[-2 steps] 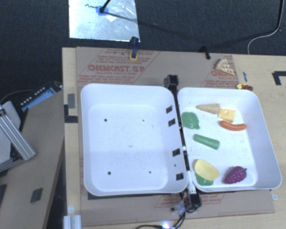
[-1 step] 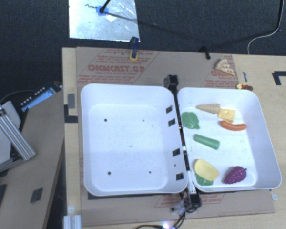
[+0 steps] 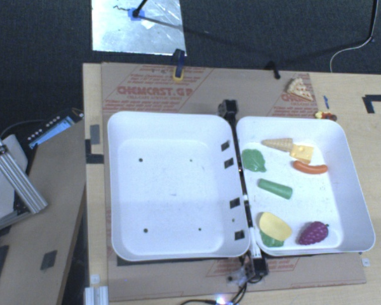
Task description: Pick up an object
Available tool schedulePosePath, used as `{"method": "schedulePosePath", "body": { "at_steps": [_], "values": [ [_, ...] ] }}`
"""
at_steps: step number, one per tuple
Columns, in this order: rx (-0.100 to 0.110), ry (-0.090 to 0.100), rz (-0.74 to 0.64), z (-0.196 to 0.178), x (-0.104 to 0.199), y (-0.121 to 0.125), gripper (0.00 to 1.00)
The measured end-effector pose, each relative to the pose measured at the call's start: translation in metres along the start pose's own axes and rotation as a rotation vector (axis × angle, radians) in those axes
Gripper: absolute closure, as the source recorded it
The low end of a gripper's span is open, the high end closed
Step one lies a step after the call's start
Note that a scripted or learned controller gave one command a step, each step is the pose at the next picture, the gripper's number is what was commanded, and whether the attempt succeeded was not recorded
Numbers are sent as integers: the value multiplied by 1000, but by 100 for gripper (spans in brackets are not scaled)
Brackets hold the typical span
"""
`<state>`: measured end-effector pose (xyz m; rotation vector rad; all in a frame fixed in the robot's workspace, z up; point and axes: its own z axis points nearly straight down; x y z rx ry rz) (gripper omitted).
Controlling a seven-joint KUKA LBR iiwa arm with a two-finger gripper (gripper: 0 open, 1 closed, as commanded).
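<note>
Two white bins sit side by side on the tabletop (image 3: 146, 81). The right bin (image 3: 352, 189) holds an ice-cream cone (image 3: 277, 144), cheese wedge (image 3: 302, 152), sausage (image 3: 310, 168), green leafy piece (image 3: 253, 161), green cylinder (image 3: 275, 188), yellow-green piece (image 3: 274, 228) and purple grapes (image 3: 312, 232). A pizza slice (image 3: 300, 89) lies on the tabletop beyond the bin.

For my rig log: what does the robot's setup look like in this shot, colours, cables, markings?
A shallow white left bin and right bin, joined by black clips, sit on a brown board printed in red. A black cable and a white cable cross the dark floor.
</note>
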<state>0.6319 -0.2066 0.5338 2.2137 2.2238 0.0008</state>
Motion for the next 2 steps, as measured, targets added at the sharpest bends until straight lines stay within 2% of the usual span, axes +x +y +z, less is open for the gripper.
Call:
{"method": "schedulePosePath", "body": {
  "at_steps": [1,2],
  "values": [
    [0,0,-1,-1,1,38,100],
    [-3,1,5,-5,20,-66,100]
  ]
}}
